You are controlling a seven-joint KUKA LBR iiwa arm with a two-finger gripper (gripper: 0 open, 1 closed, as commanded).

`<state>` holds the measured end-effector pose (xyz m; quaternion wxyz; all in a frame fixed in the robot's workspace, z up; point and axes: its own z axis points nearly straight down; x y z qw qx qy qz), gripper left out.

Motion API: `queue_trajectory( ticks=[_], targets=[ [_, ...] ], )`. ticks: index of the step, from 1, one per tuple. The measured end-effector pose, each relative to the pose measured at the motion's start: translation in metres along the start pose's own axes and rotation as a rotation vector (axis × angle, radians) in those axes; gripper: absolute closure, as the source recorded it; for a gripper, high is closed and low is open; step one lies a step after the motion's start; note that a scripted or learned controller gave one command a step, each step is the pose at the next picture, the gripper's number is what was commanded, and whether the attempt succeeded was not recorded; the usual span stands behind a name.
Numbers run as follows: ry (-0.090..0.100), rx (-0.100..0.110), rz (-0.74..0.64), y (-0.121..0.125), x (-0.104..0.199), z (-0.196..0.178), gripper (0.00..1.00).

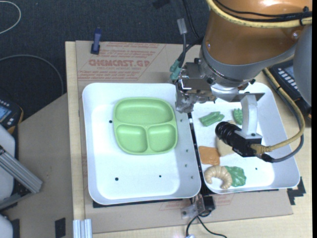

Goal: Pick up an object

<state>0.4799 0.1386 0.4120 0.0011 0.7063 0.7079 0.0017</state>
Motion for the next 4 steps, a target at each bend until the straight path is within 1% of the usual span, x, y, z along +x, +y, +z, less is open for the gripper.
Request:
queue_trajectory(
  ticks=[2, 3, 4],
  targets=[
    [0.001, -0.005, -0.002, 0.001, 0.001, -0.02, 1.0],
    [-0.006, 0.02, 0.005, -0.003, -0.001, 0.117, 1.0],
    [-0.001, -0.005, 0.008, 0.0, -0.057, 0.045, 1.0]
  ],
)
